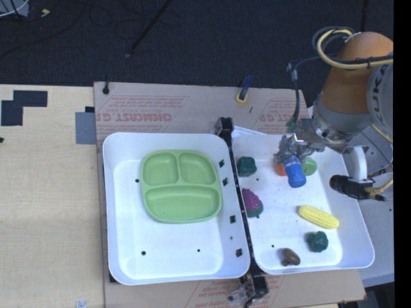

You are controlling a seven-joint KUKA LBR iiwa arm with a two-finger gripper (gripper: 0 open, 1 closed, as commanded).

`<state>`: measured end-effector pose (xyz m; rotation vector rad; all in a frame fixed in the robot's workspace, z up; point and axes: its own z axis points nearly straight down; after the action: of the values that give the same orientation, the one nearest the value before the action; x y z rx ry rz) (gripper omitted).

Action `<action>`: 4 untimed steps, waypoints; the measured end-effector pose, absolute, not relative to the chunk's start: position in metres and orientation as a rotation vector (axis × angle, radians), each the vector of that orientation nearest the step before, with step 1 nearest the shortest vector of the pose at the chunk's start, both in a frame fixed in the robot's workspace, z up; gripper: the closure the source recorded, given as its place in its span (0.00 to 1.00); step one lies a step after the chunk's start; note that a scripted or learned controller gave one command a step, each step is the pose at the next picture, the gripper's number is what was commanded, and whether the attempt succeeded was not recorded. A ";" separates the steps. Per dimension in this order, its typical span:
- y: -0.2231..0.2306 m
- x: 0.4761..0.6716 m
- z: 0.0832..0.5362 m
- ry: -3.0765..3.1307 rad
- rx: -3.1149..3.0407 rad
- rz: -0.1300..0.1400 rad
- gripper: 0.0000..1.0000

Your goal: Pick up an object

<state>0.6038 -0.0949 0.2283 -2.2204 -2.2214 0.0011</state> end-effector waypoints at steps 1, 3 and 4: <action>-0.044 0.619 0.236 -2.224 -2.212 0.001 1.00; -0.010 0.622 0.233 -2.221 -2.216 0.004 1.00; -0.017 0.626 0.214 -2.218 -2.218 0.010 1.00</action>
<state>0.6265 -0.0168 0.2145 -2.2176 -2.2181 0.0097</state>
